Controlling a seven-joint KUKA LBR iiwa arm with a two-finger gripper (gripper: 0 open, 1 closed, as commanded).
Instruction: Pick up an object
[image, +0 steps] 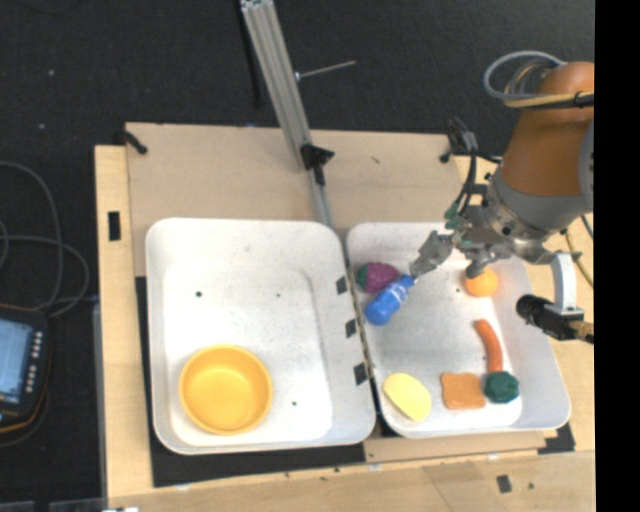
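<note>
My end effector (432, 252) hangs low over the upper part of the right bin (530, 425), its tip just beside the blue bottle (387, 301) that lies tilted near the bin's left wall, touching a purple object (377, 274); whether I am gripping anything I cannot tell. An orange ball (481, 283) sits under my wrist, while an orange carrot-like stick (489, 342), a green lump (502, 386), an orange square piece (462, 390) and a pale yellow object (407, 396) lie along the bin's lower part. A yellow bowl (226, 388) rests in the left bin (240, 240) on the counter (220, 170).
</note>
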